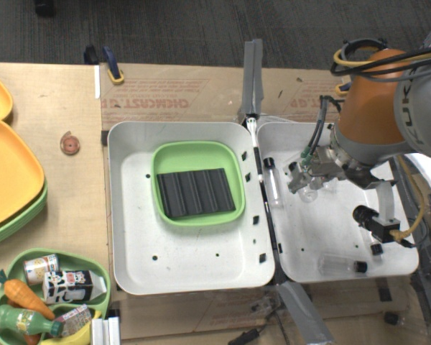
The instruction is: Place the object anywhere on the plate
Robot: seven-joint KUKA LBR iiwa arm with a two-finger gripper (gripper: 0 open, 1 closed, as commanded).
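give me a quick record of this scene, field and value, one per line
arm: over the right bin
gripper: low in the right bin's upper left part
plate: green, in the left bin, with a dark ribbed slab on it
object to place: cannot tell; nothing clear by the gripper
off to the left: yellow plates, green bowl of toy food

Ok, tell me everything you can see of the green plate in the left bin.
The green plate is a light green, rounded-square dish with a raised rim, plastic by its look. It lies flat and upright on the floor of the left white bin, in the upper middle part, clear of the bin's walls. A dark grey ribbed rectangular slab lies flat in it, covering most of the plate's well and reaching near its lower rim. The gripper is over the right bin, well apart from the plate.
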